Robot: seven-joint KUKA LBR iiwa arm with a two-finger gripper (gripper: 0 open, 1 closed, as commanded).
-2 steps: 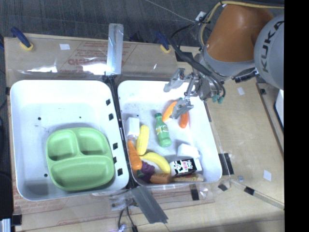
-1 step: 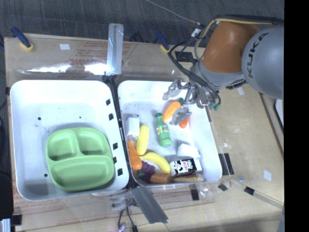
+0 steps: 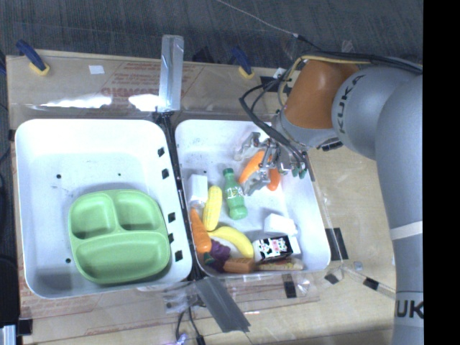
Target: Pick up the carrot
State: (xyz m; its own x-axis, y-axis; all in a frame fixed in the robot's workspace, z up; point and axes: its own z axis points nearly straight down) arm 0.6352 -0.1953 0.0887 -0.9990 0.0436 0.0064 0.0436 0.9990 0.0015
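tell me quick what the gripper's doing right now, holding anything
Gripper: down in the right bin, with an orange carrot seen between its fingers; it looks shut on the carrot.

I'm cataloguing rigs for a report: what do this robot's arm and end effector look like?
The arm is rounded, matte grey, with an orange band above the wrist and white KUKA lettering. Black cables loop beside the wrist. The end effector is a small metallic assembly.

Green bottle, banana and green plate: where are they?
green bottle (image 3: 233,196): camera view, middle of its body.
banana (image 3: 234,238): camera view, middle of its yellow curve.
green plate (image 3: 118,237): camera view, the ridge between its compartments.
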